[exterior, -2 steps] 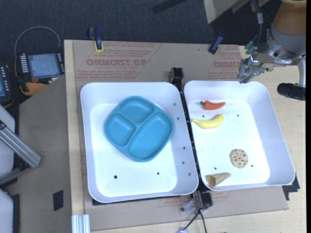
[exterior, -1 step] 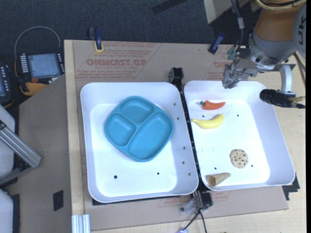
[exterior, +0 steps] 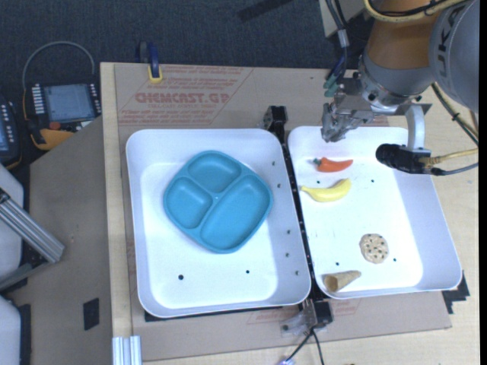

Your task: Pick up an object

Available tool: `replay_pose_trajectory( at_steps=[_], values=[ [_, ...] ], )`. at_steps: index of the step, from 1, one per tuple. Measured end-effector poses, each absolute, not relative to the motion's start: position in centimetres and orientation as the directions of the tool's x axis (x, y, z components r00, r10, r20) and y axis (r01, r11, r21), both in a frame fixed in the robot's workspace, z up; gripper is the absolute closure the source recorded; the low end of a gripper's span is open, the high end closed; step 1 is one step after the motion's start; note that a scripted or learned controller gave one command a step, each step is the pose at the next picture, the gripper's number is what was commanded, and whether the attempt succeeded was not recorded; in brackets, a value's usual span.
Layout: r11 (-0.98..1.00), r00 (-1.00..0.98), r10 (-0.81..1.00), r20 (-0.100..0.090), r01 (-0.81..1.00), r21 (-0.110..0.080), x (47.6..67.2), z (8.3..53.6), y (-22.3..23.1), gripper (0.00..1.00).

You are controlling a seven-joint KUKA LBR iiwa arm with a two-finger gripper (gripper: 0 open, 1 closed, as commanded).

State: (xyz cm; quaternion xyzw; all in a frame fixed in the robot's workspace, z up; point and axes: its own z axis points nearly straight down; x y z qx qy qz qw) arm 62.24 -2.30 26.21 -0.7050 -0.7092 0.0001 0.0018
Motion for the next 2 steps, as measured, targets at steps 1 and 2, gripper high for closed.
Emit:
replay_pose_trajectory(
  at_steps=[1, 2],
  values=[
    [0.005, -0.005, 1.0, 0.002, 1.0, -0.004, 61.0, 25.7, 2.4, 1.0],
    [0.005, -0.005, 1.0, 0.001, 1.0, -0.006, 60.9, 23.6, 7.5, 1.0]
  ],
)
